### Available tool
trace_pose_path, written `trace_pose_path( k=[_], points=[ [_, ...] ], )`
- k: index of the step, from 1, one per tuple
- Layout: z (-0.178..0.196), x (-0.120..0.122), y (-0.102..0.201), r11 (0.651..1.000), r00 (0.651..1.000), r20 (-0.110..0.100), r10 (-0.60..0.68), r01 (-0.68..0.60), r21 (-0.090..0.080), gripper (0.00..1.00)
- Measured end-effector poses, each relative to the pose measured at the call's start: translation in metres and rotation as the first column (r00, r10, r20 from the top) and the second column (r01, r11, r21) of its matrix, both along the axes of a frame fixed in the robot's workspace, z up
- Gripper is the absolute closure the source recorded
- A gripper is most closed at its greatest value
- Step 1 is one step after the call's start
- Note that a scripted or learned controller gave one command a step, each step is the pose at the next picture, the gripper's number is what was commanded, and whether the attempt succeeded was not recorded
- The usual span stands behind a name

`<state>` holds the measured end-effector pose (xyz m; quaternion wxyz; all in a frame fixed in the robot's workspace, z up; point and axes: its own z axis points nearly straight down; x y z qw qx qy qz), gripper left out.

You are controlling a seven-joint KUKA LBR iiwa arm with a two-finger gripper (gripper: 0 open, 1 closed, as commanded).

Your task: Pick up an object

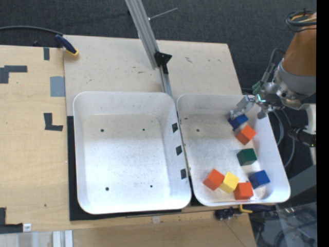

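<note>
**Claw Closing In on Blue Cube at Right-Hand Bin**

A grey arm [300, 60] with an orange band is reaching in over the bench [128, 60], its claw [247, 107] hanging at the far wall of the right bin [205, 112]. Whether the claw is standing wide or narrow cannot be told from this slanting view, and nothing is showing between its tips.

The left bin [123, 148], well apart from the claw, is lying bare but for dark specks. The right bin is carrying seven small blocks. A blue cube [237, 121] is sitting just below the claw, seemingly touching its lower end, and looks the likeliest thing to be picked. An orange cube [245, 134] is resting just beyond it, a green cube [247, 156] farther still. Farthest from the claw, along the bin's near wall, another blue cube [259, 178], an orange block [243, 190], a yellow cube [230, 182] and an orange cube [213, 179] are clustering, the last three touching.

The cubes appear light, rigid and smooth-faced; judging by shape, two opposite flat sides offer the surest hold, though the blue cube's closeness to the bin wall and its orange neighbour is leaving little room.
</note>
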<state>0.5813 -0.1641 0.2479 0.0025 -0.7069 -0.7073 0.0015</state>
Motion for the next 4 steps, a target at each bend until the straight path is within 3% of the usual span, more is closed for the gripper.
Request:
trace_pose_path(
  k=[1,3,4],
  points=[
    [0.003,0.001,0.0,1.0,1.0,0.005,0.002,-0.002,-0.001,0.0],
    [-0.121,0.001,0.009,1.0,1.0,-0.003,0.001,-0.001,0.0,0.0],
    [-0.159,0.0,0.01,1.0,1.0,0.0,0.001,-0.001,-0.002,0.0]
  ],
)
